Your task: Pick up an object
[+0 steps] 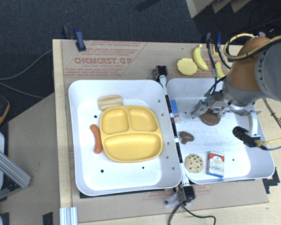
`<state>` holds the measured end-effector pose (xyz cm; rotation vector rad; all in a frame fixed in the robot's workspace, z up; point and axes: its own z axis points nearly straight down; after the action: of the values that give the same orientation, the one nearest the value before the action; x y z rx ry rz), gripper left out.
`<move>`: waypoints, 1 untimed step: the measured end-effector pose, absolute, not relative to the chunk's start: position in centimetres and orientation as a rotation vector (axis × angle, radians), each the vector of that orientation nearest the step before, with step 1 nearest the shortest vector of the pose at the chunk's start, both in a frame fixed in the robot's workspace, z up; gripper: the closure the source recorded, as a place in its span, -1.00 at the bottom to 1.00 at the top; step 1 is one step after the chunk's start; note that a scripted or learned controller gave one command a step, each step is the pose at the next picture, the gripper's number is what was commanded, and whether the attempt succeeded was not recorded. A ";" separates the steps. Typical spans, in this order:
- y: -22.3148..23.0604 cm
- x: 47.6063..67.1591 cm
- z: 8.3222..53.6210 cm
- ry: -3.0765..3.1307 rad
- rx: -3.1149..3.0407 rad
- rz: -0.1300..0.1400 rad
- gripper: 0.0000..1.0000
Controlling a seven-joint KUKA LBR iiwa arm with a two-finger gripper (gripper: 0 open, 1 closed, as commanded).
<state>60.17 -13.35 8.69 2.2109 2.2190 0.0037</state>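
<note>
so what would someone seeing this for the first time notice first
The big yellow divided tray in the middle of the left bin stands out most, with a hot dog lying beside its left edge and a bun just above it. Next comes the grey and orange arm reaching over the right bin, its gripper down at a brown object.

A banana [201, 58] and a yellow slice [187, 66] lie on the bench [61, 102] behind the bins.

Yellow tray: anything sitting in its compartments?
No. The yellow tray in the left bin has three bare compartments; the sausage and bun lie beside it.
</note>
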 end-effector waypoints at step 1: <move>-18.1 60.6 8.8 2.212 2.216 0.006 -1.00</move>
<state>60.58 -18.05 8.82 2.2159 2.2119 0.0062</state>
